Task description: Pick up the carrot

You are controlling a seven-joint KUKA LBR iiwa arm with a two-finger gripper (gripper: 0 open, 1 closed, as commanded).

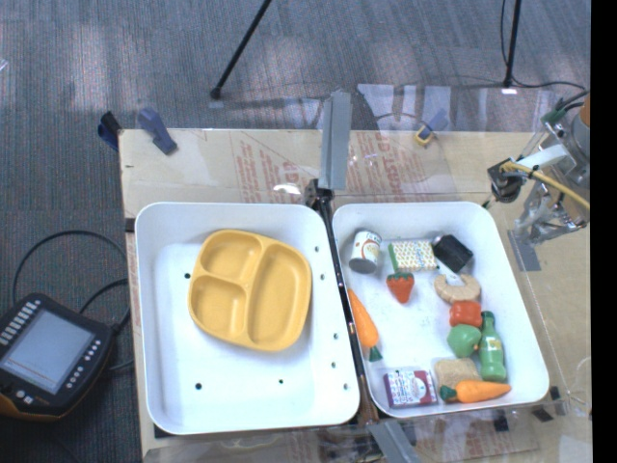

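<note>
At the bottom of the view, a grey bracket [390,442] below the bench [222,162] is cut off by the lower edge. Just above it, the right bin [525,302] has along its near wall a red packet [409,388], a tan cracker-like block [456,371] and a small carrot [479,391] lying on its side, leaf end to the left. A second, longer carrot [363,322] lies against the bin's left wall, tip up and green end down, beside the divider between the bins. Further in stand a green bottle [493,347], a green pepper [463,340], a red piece [466,313] that may be a tomato, a round biscuit [456,286], a strawberry [400,285], a tipped can [364,252], a speckled box [413,255] and a black block [452,253].

The left bin [164,355] holds a yellow divided plate [253,288] with three compartments.

The gripper [545,196] hangs at the right edge, outside the right bin and well apart from both carrots; the frame border cuts the arm off, and whether the fingers are spread or closed cannot be told. A teach pendant [48,353] lies on the floor at lower left, partly cropped.
</note>
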